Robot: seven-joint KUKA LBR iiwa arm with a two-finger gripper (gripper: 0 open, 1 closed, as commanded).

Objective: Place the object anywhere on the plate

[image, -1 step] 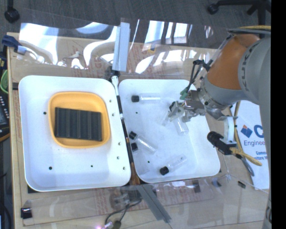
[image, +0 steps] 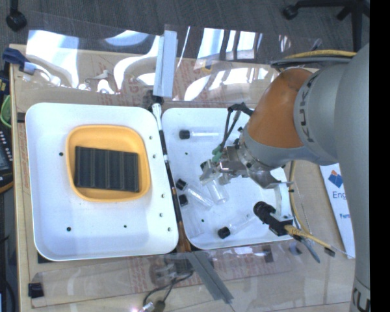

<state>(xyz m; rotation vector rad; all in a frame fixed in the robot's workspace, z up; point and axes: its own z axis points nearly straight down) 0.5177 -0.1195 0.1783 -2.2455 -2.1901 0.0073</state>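
A yellow plate (image: 105, 136) sits in the left white bin (image: 52, 220), with a black ridged insert (image: 110, 169) lying on it. The right white bin (image: 195, 239) holds several clear plastic tubes with black caps: one (image: 196, 134) near the far left corner, one or two (image: 205, 194) in the middle, and one (image: 231, 229) by the near wall. My gripper (image: 214, 173) hangs low over the middle of the right bin, just above the clear tubes there. No tube is visibly held in it.
Two small black pieces (image: 181, 192) lie along the right bin's left wall. The grey and orange arm (image: 292, 122) covers the right bin's right side. A divider rail (image: 164, 155) runs between the bins.
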